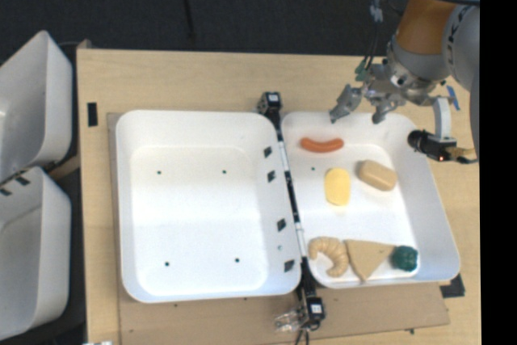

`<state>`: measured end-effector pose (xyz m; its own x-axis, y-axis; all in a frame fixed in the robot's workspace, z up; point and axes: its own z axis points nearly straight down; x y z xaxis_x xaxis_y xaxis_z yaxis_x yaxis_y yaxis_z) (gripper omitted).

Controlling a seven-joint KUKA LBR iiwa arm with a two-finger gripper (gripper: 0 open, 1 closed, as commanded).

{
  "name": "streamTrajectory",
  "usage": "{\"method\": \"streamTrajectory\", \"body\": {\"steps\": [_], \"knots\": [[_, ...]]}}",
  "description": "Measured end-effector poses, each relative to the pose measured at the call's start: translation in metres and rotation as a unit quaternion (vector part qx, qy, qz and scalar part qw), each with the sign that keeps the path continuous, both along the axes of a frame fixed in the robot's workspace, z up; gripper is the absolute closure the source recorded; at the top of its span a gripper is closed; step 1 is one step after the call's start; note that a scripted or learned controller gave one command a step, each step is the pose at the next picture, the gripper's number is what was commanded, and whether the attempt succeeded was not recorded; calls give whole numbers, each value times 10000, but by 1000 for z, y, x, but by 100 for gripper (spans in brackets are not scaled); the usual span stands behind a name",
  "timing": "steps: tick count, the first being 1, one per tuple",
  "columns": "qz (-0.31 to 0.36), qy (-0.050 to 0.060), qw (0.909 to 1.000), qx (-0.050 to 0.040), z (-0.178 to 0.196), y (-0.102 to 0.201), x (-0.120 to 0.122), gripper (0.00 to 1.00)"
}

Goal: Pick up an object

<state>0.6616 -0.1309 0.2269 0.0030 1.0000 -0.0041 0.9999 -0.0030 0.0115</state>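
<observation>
We see the gripper [361, 109] poised above the far rim of the right bin [428, 198], its two fingers spread wide apart with nothing between them. The left finger tip hangs near the bin's far left corner, the other finger sits further right, over the rim. The arm [432, 8], with its orange band, enters from the right and upper edge of the view.

Closest to the gripper lies a red sausage [322, 145], just below and left of the fingers. Its long axis runs left to right across the bin, roughly parallel to the far rim, with a slight sag in the middle so both ends turn up a little toward the far side.

Nearer to us we find a yellow lemon-shaped piece [338, 187], long axis running near to far, and beside it on the right a tan bread roll [377, 175], lying at a slant with its left end further away than its right.

Along the near wall of the right bin we see a curled croissant-like piece [330, 254], touching a tan wedge [367, 258] whose point faces the near edge, and a dark green lump [405, 258] against the wedge's right side.

The left bin [145, 133] lies alongside, the two bins meeting at a central divider.
</observation>
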Motion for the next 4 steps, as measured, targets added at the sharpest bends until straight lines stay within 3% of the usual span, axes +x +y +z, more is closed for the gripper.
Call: {"method": "streamTrajectory", "body": {"steps": [1,3,4], "knots": [[25,84,10000,23,-131,34,-29,0],[7,63,10000,15,-103,32,-143,0],[-2,63,10000,11,-127,-15,-148,0]]}}
